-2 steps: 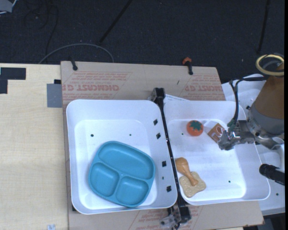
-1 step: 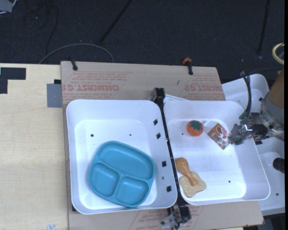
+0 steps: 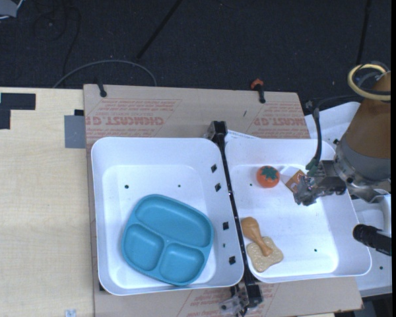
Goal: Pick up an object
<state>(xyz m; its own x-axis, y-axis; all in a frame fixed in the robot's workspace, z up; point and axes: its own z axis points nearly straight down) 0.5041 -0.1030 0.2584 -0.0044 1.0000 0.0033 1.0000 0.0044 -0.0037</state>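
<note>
Orange, a tomato-like toy point(image 3: 268, 176) is seen unlifted in the right bin point(image 3: 330, 259), at nine o'clock of the gripper point(image 3: 306, 191), whose opening cannot be told, so picking remains undone.

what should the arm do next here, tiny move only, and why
Probably nudge the gripper a little toward the left bin and lower it over the orange ball. The gripper sits in the right bin just beside the ball, with a small brown item at its tip. Nothing is clearly held, and the ball lies apart from the wooden spoon, so it looks easiest to reach.
</note>
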